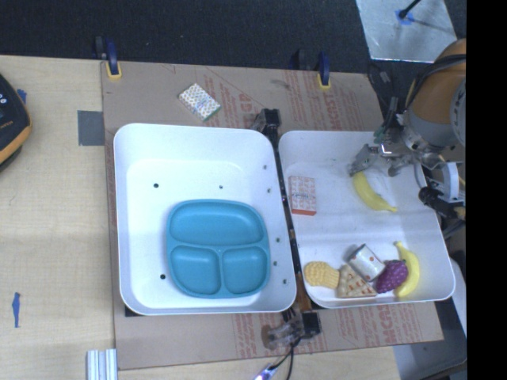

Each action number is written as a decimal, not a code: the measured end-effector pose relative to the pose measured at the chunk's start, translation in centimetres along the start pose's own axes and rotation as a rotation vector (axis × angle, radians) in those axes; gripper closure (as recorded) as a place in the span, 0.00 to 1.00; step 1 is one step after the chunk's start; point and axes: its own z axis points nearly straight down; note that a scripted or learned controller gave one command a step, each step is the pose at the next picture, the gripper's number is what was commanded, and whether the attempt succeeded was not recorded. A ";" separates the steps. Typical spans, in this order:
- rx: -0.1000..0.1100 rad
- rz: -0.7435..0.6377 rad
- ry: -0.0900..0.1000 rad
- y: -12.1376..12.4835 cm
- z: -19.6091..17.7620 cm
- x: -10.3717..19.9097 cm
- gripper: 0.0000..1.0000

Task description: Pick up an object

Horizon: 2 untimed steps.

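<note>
Banana [372,193] lies in the right bin [333,153] (near its far edge); fingers [380,155] spread wide just above it, touching nothing.

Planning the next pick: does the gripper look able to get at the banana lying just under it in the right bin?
Probably yes. The gripper hovers just above the banana, which lies alone on bare bin floor in the right bin, apart from the other things.
</note>
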 end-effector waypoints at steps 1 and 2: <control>0.002 0.000 -0.001 -3.8 0.0 1.6 0.00; 0.003 -0.001 -0.002 -3.8 -1.0 1.5 1.00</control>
